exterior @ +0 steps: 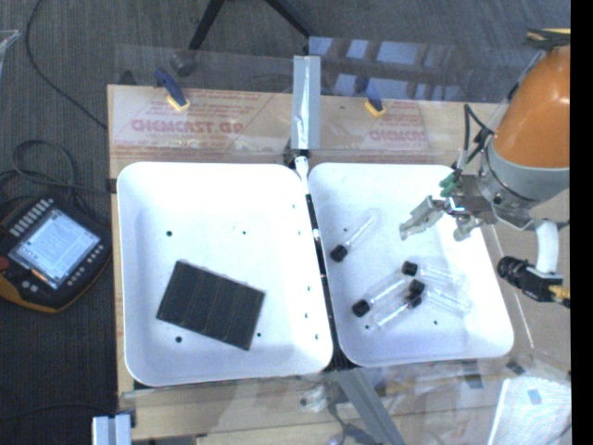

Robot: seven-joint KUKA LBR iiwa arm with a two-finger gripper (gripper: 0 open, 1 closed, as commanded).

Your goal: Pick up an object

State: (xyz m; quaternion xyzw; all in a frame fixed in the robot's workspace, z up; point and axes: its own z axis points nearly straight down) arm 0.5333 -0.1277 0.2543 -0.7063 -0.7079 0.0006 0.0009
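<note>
While the hand (443,219) hovers spread and empty over the right bin (482,341), the vials (408,290) lie below-left of it — long axes slanting toward the bin's near-left corner; one vial (353,235) lies apart, left.

We see the arm (542,123) cut off by the right edge, so most of its body is lost to us. The clear vials (394,295) in the right bin (482,341) nearly vanish against the white floor; only their black caps read clearly, and we cannot count them surely. The screen text on the pendant (51,248) at far left is too small to read.
</note>
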